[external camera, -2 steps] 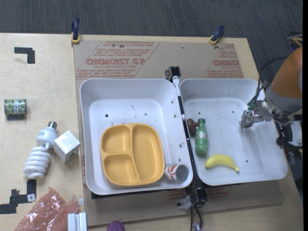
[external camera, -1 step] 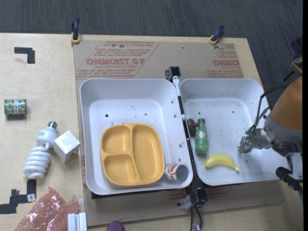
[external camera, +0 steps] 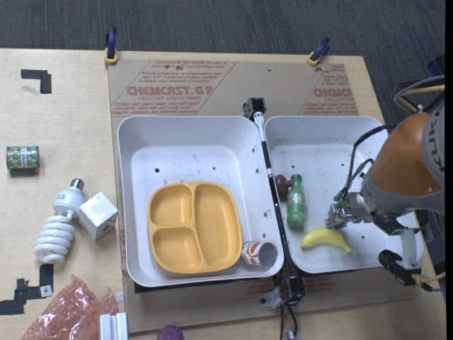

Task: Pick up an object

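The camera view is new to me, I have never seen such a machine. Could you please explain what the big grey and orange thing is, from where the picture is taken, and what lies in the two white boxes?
It is a robot arm, and it reaches in from the right. The one camera looks down on the bench at a slant. The arm's hand is low in the right bin, just above a banana. Nothing is visibly between its fingers. A green bottle and a small brown object also lie in that bin. The left bin holds a yellow divided tray and a small cup.
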Robot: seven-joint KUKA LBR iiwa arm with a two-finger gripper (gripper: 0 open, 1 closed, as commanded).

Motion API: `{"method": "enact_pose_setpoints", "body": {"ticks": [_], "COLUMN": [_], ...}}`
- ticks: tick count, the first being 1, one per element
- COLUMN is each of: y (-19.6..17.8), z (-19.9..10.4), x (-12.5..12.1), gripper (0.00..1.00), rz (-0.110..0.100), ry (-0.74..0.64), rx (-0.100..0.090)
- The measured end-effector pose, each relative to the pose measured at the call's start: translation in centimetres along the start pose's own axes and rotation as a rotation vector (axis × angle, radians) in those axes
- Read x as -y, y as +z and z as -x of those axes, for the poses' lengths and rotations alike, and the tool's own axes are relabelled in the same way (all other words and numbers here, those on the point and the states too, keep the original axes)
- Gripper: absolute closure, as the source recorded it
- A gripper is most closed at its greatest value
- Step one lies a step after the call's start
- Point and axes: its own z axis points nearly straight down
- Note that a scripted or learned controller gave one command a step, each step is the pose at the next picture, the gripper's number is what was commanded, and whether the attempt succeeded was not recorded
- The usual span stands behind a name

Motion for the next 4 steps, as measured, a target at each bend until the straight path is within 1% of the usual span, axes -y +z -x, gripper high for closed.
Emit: {"method": "enact_pose_setpoints", "body": {"ticks": [1,2,3,4], "y": [0.0,-1.0,-1.3,0.0], "z": [-2.4,-2.3,-2.9,1.2], "x": [0.5,0.3,-3.2,-4.8], "gripper": [0.00,1.00,1.00,1.00], "rz": [0.000,0.004,0.001,0.001], "ry": [0.000,0.002,-0.002,-0.001], "rx": [0.000,0.001,0.001,0.002]}}
